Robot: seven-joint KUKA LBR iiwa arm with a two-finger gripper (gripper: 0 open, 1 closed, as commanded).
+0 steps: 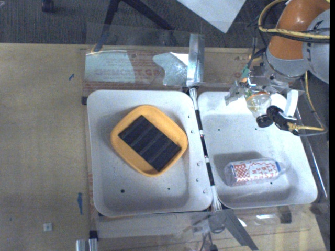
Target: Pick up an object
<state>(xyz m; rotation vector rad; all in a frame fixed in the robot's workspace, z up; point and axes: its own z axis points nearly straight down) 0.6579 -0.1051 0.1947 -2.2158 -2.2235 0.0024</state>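
A clear plastic bottle [255,171] with a red-and-white checked label lies on its side in the right bin [298,192], near the front. A yellow rounded pad with a black ribbed panel [149,140] rests in the middle of the left bin [102,192]. My gripper [256,101] hangs over the far edge of the right bin, well behind the bottle. A small clear, yellowish thing [255,102] shows right at the gripper; whether it is held is unclear.
The bins meet at a central ridge [201,145]. A clear plastic panel and a metal bracket [194,61] stand behind the bins. Yellow cables [272,14] loop around the orange wrist band at the upper right.
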